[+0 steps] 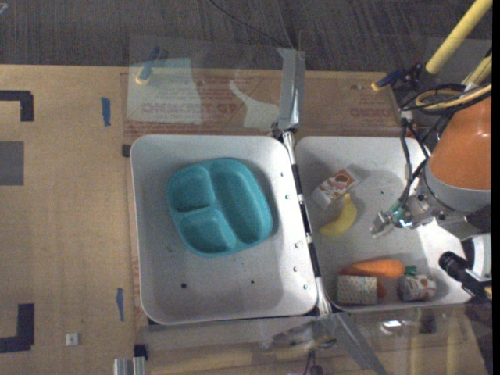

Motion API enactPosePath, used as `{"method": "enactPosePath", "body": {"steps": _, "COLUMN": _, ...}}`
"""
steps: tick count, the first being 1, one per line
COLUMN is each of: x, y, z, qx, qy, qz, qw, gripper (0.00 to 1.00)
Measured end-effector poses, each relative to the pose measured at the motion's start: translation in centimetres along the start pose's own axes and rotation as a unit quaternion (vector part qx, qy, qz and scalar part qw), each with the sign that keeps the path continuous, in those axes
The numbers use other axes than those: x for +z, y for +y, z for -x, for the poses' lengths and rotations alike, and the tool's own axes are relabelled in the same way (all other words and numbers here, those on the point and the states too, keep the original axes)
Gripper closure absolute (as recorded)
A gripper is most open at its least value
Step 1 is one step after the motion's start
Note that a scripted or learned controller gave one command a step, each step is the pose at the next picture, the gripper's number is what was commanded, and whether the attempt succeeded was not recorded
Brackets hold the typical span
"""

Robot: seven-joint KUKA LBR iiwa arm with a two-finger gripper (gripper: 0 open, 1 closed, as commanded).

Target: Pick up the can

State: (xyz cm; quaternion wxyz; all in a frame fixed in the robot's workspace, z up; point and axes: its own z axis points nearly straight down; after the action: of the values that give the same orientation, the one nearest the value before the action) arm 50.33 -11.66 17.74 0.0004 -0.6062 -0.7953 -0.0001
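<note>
Grey metal with a small teal glint, the claw hangs over bare white floor in the right bin, near its right wall. Whether it is released or clenched I cannot tell at this size; nothing shows in its grip. Open bin floor lies around it on the left and below. The banana lies to its left, apart from it, and a small carton sits just above the banana, touching or nearly so. Along the bin's near edge three things crowd together: the carrot lies crosswise, a speckled box sits just below its left end, and the can lies on its side by the carrot's right end, tucked into the near right corner close to the walls. The can is below and right of the claw, clear of it.

The arm enters from the right, its orange band broad above the wrist, leaning down and leftward into the bin. Cables loop above it.

Across the divider, the left bin holds a teal divided plate in its upper middle, with bare floor along its near side. Both bins rest on the tan surface.
</note>
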Motion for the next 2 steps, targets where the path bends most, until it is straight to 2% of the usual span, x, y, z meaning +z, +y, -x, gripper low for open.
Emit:
{"method": "enactPosePath", "body": {"steps": 1, "x": -7.4, "y": -2.4, "z": 0.1, "qx": -0.154, "qy": -0.002, "qz": 0.002, "qw": 0.9881, "gripper": 1.00}}
{"method": "enactPosePath", "body": {"steps": 2, "x": -8.5, "y": -2.4, "z": 0.3, "qx": -0.249, "qy": -0.003, "qz": 0.002, "qw": 0.9686, "gripper": 1.00}}
